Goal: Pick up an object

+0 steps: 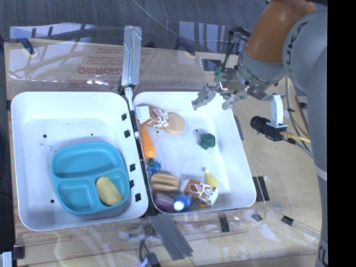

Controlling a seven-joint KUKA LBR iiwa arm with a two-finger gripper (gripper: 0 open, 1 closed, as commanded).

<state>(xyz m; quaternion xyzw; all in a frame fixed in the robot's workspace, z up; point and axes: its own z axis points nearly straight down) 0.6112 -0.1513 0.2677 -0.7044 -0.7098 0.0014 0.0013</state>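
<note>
Pale wood and clear plastic sheeting, patched with grey tape (169, 235), make up the bench under two shallow white bins.

Nearest in the right bin (245, 174) lies a crowded heap: a purple piece with a blue-and-white cap (179, 204), a toy hot dog bun (164, 181), a small printed carton (201, 191) and a yellow sliver (211, 178). These look like light, hard plastic play food, smooth and likely slippery, and they touch one another, so a clean hold there seems doubtful. Farther back a toy carrot (147, 141) lies along the left wall, with a blue bit (154, 165) at its near end. A small dark green object (207, 141) sits alone on bare floor, well apart from the rest; it looks like the easiest pick, taken across its narrow sides. Beyond, a tan round piece (174, 123) touches a second printed packet (157, 117).

The left bin (33, 107) holds a blue divided tray (83, 166) with a yellow potato-like toy (109, 190) in its near right compartment.

At the far right corner the gripper (214, 98) hovers above the bin's rim, fingers spread and holding nothing.

Red print on the far sheeting (97, 70) is too faint to read; the arm's (308, 43) grey shell shows part of the "KUKA" lettering.
</note>
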